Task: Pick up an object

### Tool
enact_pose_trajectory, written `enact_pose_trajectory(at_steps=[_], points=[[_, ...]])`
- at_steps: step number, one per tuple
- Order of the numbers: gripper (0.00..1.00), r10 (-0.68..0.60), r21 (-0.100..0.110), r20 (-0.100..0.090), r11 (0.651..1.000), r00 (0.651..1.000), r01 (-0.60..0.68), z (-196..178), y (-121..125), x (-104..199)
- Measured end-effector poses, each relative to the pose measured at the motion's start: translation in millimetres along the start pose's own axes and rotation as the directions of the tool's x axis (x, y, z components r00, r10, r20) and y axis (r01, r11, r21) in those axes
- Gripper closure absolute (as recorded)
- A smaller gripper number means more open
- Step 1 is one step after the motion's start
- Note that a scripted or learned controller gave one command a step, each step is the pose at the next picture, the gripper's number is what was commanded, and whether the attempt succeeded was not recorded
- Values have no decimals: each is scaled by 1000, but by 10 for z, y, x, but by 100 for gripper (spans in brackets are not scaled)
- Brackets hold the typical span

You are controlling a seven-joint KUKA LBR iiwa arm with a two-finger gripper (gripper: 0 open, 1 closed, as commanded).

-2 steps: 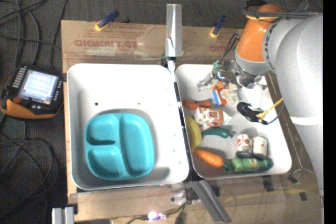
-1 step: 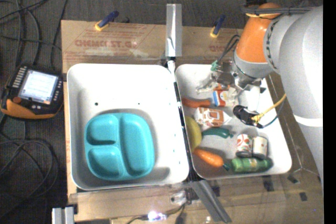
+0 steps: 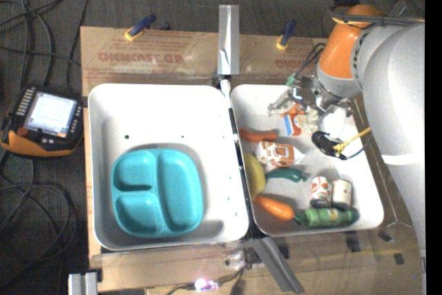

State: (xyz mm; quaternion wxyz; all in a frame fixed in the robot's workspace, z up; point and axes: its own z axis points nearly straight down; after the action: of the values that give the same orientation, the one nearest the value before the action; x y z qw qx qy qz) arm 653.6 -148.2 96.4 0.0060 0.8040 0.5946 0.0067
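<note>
My gripper (image 3: 284,101) hangs over the far part of the right bin (image 3: 373,207), just below its back wall, with the orange-banded wrist behind it to the right. Right beside it, nearer the camera, lies a small white, orange and blue packet (image 3: 294,123). Nothing can be seen held in the gripper. Further forward in that bin are an orange stick-shaped piece (image 3: 257,136), a white and orange carton (image 3: 277,155), a yellow banana (image 3: 254,173), a teal piece (image 3: 287,175), a carrot (image 3: 274,207), a green bottle (image 3: 324,217) and two small cans (image 3: 320,191).
The left bin (image 3: 110,103) holds a turquoise divided plate (image 3: 159,191) at its front. A metal post (image 3: 228,45) stands behind the wall between the bins. Beside the bench on the left lies a control pendant (image 3: 45,119).
</note>
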Motion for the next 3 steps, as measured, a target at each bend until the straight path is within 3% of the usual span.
enact_pose_trajectory(at_steps=[1,2,3], points=[[0,-19,4,3,1000,1000,19,-72,8,33],[100,-20,3,9,1000,1000,20,-168,12,14],[100,44,22,4,999,999,-44,-516,-418,64]])
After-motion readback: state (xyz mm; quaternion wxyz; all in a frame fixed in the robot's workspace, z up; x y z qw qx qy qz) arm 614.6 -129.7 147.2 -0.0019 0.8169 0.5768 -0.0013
